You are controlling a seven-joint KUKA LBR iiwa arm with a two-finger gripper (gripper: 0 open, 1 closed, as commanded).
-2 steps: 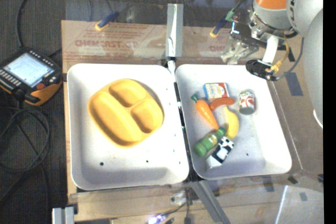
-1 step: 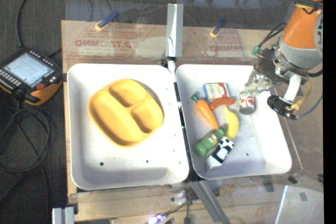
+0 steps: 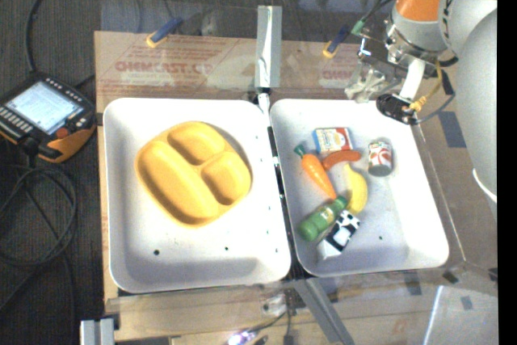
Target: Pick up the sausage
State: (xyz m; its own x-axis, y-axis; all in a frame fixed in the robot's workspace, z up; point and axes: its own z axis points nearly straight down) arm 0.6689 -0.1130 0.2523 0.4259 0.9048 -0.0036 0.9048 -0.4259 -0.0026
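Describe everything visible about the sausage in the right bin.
The sausage is a small reddish-orange link, smooth like a plastic toy, lying flat and slightly tilted on the floor of the right bin. It sits just below the small carton, between the carrot and the can, with the banana just below it. Its left end meets the carrot. The end effector is above the bin's far rim, apart from it.

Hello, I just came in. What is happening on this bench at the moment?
A KUKA arm is meant to pick up the sausage. Its gripper hangs over the far edge of the right bin, away from the food. The sausage lies in that bin between a small carton and a banana, beside a carrot. The left bin holds a yellow divided plate.
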